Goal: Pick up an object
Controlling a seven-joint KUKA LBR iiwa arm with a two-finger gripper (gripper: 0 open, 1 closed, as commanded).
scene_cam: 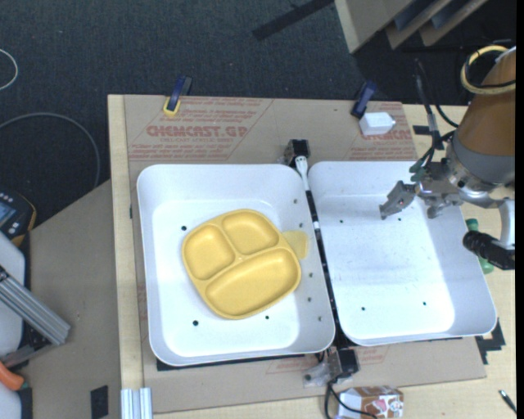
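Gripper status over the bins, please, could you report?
Gripper open, above right bin, holding nothing. Yellow plate flat in left bin. Nothing between them.

The yellow three-compartment plastic plate [240,263] lies in the left white bin [155,245]. The gripper [416,199] hangs over the right white bin's [393,319] upper part, at frame right.

Dark carpet floor [98,49] around a brown cardboard-topped bench [246,127] printed with red lettering. Thin cable [49,123] loops on carpet at left. Pale wooden furniture [393,20] at top right.
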